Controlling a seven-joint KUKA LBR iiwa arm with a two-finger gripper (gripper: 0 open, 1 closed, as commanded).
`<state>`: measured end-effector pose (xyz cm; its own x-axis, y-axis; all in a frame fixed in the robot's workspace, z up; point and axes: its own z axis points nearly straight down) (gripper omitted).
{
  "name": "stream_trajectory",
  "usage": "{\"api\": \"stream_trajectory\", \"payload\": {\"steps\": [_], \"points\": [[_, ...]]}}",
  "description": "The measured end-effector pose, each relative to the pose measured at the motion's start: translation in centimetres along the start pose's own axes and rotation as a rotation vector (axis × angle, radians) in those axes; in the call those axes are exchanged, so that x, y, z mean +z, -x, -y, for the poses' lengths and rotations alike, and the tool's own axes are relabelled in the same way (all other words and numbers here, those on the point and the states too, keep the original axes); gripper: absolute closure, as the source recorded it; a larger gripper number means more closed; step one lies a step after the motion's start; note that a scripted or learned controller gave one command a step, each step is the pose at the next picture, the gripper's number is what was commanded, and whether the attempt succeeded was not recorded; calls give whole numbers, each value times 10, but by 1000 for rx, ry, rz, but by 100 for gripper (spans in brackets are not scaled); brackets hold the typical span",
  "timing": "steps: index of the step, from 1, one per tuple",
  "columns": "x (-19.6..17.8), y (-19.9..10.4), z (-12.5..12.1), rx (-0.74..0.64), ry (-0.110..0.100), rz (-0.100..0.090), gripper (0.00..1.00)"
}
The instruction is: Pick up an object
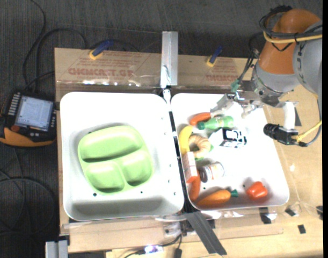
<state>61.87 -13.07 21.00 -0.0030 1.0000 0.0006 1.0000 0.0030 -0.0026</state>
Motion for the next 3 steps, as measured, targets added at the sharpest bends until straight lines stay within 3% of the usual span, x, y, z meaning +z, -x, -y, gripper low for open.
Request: {"api": "stream_trajectory", "payload": {"steps": [1,2,3], "points": [[116,-15,-38,-177,3,3,0],[108,-17,-38,-178,1,1,100],[-3,-59,-5,-189,2,1,100]]}}
